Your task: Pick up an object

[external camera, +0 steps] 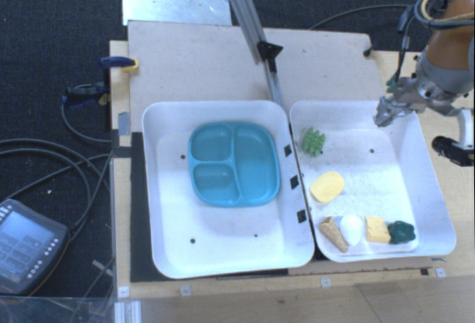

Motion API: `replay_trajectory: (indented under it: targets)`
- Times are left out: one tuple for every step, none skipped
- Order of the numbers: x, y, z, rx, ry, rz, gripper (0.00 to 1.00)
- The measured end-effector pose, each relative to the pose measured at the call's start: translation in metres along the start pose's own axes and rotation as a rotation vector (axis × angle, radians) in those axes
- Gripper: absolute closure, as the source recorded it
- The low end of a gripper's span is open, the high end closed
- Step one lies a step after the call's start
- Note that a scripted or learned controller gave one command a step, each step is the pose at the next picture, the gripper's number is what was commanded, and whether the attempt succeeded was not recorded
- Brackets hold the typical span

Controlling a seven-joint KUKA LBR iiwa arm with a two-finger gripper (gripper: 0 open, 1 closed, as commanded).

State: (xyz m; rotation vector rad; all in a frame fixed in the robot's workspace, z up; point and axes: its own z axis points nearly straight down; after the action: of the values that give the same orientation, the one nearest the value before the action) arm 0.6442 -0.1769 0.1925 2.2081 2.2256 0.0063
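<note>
Objects for picking, right bin (430, 188): green leafy piece (312, 142) near the left wall; yellow lump (327, 186) mid-bin; cone (333, 234), white egg (351, 228), yellow block (377, 229) and dark green piece (401, 232) crowded along the front edge.

Gripper (386, 114): over the bin's back right corner, holding nothing (open or closed, cannot tell).

Advice: the yellow lump stands alone, likely the easiest target; descend straight over it.

Left bin (167, 240): blue divided plate (233, 164).

Counter (193, 62): pale board, cables and dark floor around.

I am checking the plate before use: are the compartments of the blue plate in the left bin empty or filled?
Empty. All compartments of the blue plate show only bare blue surface.
</note>
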Motion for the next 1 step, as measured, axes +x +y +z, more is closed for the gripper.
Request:
replay_trajectory:
  targets:
    - [-0.0001, 0.0019, -0.0422, 0.001, 0.000, 0.000, 1.00]
